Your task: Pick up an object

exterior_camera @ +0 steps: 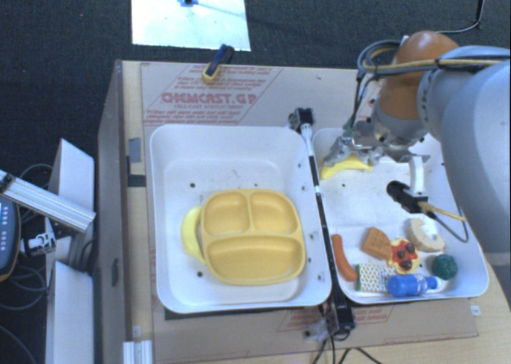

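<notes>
My gripper (354,148) is low over the far left corner of the right bin (471,286), reaching in from the right. A yellow banana (343,168) lies just under and in front of it, close to or touching it; I cannot tell whether it is held. At the near end of the same bin lie a red sausage (343,257), an orange cracker wedge (375,242), a red and yellow toy (404,255), a pale bagel (424,234), a green broccoli (445,266), a blue bottle (407,284) and a green checked piece (369,277).
The left bin (172,195) holds a yellow divided plate (251,236) with another yellow piece (190,231) sticking out from under its left side. The arm's grey body covers the right bin's far right corner.
</notes>
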Controlling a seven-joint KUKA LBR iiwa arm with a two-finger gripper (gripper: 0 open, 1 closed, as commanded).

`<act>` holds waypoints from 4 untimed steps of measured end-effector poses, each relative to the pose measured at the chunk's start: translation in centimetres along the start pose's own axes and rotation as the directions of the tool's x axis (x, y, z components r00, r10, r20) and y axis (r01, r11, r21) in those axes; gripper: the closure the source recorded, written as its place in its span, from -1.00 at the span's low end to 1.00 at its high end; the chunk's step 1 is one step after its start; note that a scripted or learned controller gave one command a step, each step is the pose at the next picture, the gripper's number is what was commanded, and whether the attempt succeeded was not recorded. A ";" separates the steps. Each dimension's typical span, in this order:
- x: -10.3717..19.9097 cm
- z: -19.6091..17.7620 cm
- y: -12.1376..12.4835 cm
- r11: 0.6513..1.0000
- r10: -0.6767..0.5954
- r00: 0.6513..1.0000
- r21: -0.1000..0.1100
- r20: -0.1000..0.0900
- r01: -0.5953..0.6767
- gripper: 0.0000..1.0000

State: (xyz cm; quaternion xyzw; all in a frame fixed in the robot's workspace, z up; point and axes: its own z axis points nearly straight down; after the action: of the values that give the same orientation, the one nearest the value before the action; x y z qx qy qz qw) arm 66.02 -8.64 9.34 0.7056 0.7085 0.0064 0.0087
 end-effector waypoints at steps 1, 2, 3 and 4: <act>0.0 -1.2 0.2 1.000 -0.004 1.000 -0.004 0.002 0.004 1.00; 0.0 -1.2 0.2 1.000 -0.005 1.000 -0.004 0.002 0.005 -1.00; -1.5 0.8 -3.0 1.000 0.003 1.000 0.020 -0.002 -0.002 -1.00; -1.4 -0.3 -2.9 1.000 0.001 1.000 0.017 -0.003 -0.001 1.00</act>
State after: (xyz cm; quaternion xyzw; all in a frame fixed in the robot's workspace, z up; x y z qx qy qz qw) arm 63.16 -10.09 9.56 0.7061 0.7081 0.0012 0.0018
